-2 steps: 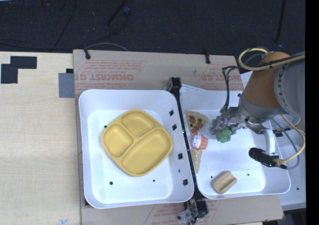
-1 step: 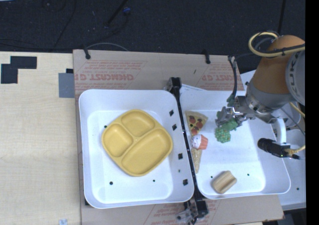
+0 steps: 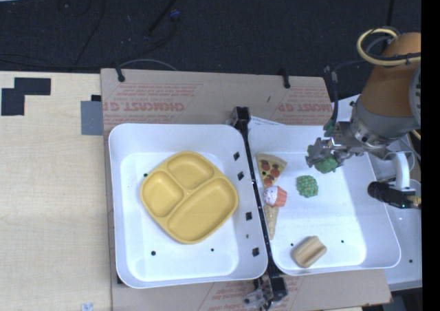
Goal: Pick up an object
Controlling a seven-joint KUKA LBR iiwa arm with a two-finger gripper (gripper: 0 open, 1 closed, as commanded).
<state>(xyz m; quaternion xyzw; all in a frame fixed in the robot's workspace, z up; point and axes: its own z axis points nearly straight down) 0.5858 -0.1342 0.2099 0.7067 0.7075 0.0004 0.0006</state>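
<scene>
**Green piece looks gripped, lift not yet confirmed**

You have two shallow white bins side by side on the counter (image 3: pixel 55 186). The left bin (image 3: pixel 130 165) carries a yellow divided plate (image 3: pixel 189 196) near its middle. The right bin (image 3: pixel 371 234) carries the loose pieces, and the arm (image 3: pixel 388 89) reaches in over its far right corner.

Look at the gripper (image 3: pixel 328 159) first. It sits low over the far part of the right bin, and a green object (image 3: pixel 328 163) shows between its jaws, so they appear clenched on that piece. You cannot tell from this angle whether the piece is off the bin floor or resting on it.

The other pieces lie untouched. A tan bread roll (image 3: pixel 309 251) sits near the bin's near edge. A pizza slice (image 3: pixel 269 167) lies along the divider between the bins. Just beside the pizza's near end is a small red-and-white piece (image 3: pixel 276 197), with a cone-shaped item (image 3: pixel 271 219) below it. A green broccoli piece (image 3: pixel 306 186) lies near the bin's middle, close to the gripper but apart from it.

By my judgement the task is past the grasp and short of the finish. What you have left is a clear rise with the green object staying between the jaws. The hold looks shallow, so a slip on the way up is the risk to watch.
</scene>
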